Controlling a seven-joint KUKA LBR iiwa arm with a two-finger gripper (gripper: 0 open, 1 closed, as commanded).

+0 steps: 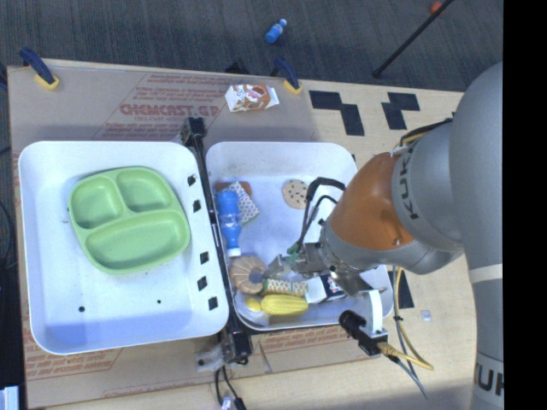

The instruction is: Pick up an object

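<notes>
Arm [402, 203] bent low over right bin [342, 156]

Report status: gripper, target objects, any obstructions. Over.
Gripper low in right bin, fingers hidden, grip unconfirmed. Yellow object, blue bottle, cookie lying in bin. Clutter packed close around the wrist. Green divided tray in left bin.

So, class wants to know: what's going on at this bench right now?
A grey and orange robot arm reaches from the right into the right bin, with its wrist low over a cluster of small things near the front: a yellow toy, a tan round one and a blue bottle. A cookie lies further back. The left bin holds a green divided tray. Nothing is visibly gripped yet.
</notes>
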